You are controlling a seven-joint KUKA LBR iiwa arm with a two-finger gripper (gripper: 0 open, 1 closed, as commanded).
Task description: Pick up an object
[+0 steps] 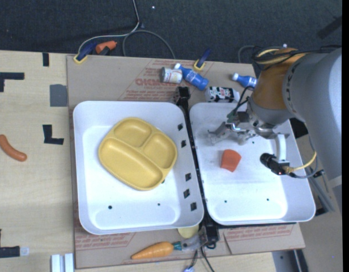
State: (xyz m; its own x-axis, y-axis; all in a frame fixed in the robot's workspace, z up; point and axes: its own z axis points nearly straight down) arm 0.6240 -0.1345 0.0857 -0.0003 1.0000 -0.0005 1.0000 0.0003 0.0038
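The claw hovers spread and empty in the right bin, just up-left of the orange block, which looks small, light and stiff, best pinched across its flat sides.

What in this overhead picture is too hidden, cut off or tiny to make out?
- Grey two-finger gripper, camera view: fingers too small and blurred against the right white bin to judge.
- Pale yellow object at the bins' front edge: mostly hidden by the rims.
- Small black-and-white item behind the right bin: too small to identify.
- Orange-red block: material unclear.
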